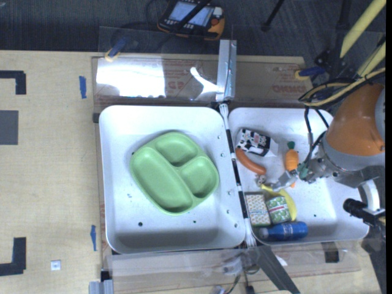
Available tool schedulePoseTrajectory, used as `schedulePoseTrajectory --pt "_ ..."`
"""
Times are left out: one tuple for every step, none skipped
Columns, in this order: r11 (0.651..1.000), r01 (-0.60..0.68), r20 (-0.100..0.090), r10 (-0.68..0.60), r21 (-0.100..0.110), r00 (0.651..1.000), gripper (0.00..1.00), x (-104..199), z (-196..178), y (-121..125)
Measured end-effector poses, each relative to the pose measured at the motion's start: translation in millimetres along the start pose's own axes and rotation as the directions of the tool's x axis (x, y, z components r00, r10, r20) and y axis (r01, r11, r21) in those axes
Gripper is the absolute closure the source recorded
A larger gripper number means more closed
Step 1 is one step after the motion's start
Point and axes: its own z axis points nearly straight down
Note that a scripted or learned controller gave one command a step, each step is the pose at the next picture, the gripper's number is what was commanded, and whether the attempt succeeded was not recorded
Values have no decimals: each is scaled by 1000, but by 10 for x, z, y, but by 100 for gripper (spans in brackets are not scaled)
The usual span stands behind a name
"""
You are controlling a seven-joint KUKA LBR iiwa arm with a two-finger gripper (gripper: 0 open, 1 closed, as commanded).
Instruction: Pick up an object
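While the gripper (286, 177) hangs low in the right bin (318, 216), near the carrot (291, 159), its grip state is unclear

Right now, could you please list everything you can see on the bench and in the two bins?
divided plate: one, green, left bin
carrot: one, orange, right bin
sausage: one, orange-red, right bin
cow-patterned item: one, black and white, right bin's far side
small boxes: two, green and red, right bin's near side
bottle: one, blue, right bin's near edge
handheld pendant: one, black and orange, floor beyond bench
arm: one, grey with orange band, over right bin
gripper: one, above the boxes
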Motion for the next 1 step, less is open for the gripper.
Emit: schedulePoseTrajectory --pt "993 120 -4 -120 9 993 0 -219 199 538"
